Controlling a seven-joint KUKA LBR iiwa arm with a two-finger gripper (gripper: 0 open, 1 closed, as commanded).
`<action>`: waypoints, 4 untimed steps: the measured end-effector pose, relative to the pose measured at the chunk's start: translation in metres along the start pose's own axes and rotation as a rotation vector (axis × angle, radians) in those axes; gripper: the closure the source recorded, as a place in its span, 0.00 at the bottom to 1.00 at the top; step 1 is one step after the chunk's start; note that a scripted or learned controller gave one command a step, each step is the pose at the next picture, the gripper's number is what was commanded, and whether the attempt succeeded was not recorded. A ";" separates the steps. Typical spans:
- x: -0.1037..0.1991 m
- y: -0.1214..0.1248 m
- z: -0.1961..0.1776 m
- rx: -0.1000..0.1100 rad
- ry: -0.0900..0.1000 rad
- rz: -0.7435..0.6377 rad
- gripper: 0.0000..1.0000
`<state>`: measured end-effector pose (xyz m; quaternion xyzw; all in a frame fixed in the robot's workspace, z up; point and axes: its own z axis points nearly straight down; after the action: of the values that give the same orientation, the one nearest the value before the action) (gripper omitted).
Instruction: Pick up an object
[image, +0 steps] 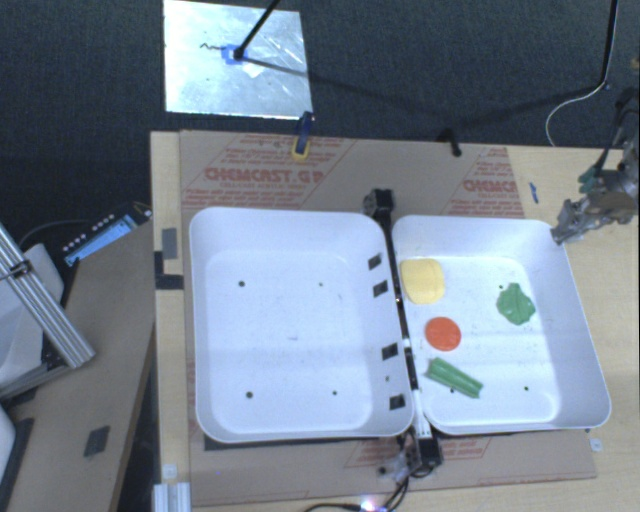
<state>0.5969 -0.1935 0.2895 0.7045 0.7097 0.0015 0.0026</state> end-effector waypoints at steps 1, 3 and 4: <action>0.095 -0.001 -0.070 -0.002 0.002 -0.005 1.00; 0.264 -0.019 -0.036 -0.001 0.005 -0.007 1.00; 0.343 -0.024 0.031 0.008 0.003 -0.002 1.00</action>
<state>0.5702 0.1497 0.2579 0.7038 0.7104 -0.0002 -0.0012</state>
